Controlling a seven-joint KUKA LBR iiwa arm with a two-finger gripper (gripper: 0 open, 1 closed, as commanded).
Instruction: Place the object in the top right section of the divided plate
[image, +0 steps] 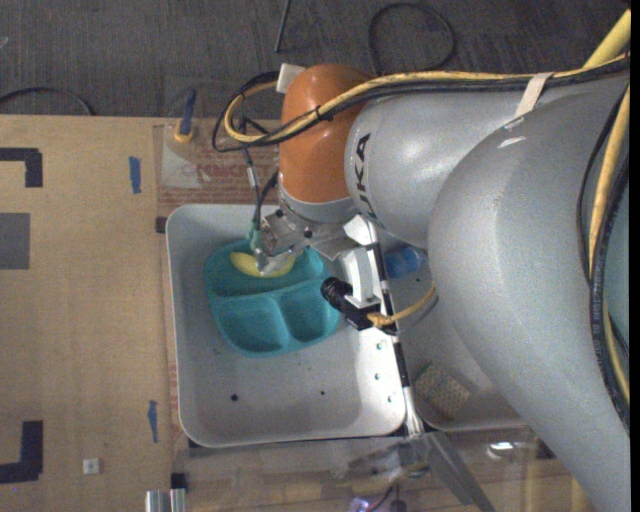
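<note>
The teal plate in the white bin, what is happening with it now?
The grey arm reaches in from the right, and its tool is down over the teal divided plate in the left white bin. A yellow object lies in the plate's upper section, right at the tool. Whether the tool grips it is unclear.

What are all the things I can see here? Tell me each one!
Divided plate: one, teal, in the left white bin, toward its upper part.
Yellow object: one, yellow, in the plate's upper section, under the gripper.
White bins: two, white, side by side on the bench; the arm covers most of the right one.
Blue object: one, blue, in the right bin, mostly hidden.
Tan mesh piece: one, tan, right bin.
Arm: one, grey with an orange band, from the right.
Gripper: one, over the plate.
</note>
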